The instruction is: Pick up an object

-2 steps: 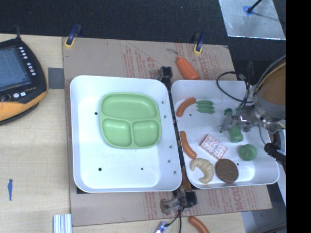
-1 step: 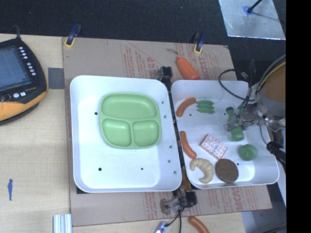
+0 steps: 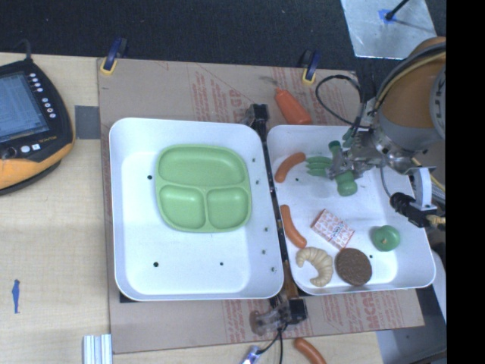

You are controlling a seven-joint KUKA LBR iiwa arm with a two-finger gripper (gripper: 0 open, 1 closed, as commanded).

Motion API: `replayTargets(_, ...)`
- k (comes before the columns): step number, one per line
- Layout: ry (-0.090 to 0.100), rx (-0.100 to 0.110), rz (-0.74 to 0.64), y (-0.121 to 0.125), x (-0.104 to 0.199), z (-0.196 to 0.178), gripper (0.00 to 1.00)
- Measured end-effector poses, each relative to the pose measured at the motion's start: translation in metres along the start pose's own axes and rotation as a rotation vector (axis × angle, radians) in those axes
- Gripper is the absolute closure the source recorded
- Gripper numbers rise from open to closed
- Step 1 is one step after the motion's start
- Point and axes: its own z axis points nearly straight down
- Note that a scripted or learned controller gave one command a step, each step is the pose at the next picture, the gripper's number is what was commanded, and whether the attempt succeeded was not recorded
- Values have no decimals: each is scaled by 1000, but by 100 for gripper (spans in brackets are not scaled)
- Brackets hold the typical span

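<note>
My gripper (image 3: pixel 342 165) hangs low over the far part of the right bin (image 3: pixel 424 268), reaching in from the right. Directly at its tip lie green toy pieces: a long one (image 3: pixel 318 164) to its left and a round-ended one (image 3: pixel 347 186) just below it. Whether either is gripped is hidden by the hand. Also in this bin are an orange sausage (image 3: pixel 289 166), a second sausage (image 3: pixel 292 227), a croissant (image 3: pixel 316 265), a brown cookie (image 3: pixel 353 266), a red-and-white packet (image 3: pixel 332 228) and a small green round fruit (image 3: pixel 386 237).
The left bin (image 3: pixel 129 271) holds a green divided plate (image 3: pixel 203 186). An orange carrot (image 3: pixel 292 106) lies on the board beyond the right bin, and another sausage (image 3: pixel 311 349) lies in front. A teach pendant (image 3: pixel 23 123) sits at far left. Black cable (image 3: pixel 333 105) loops behind the gripper.
</note>
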Motion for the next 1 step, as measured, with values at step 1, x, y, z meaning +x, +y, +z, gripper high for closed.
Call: replayTargets(1,0,2,0,-25,68,-34,100)
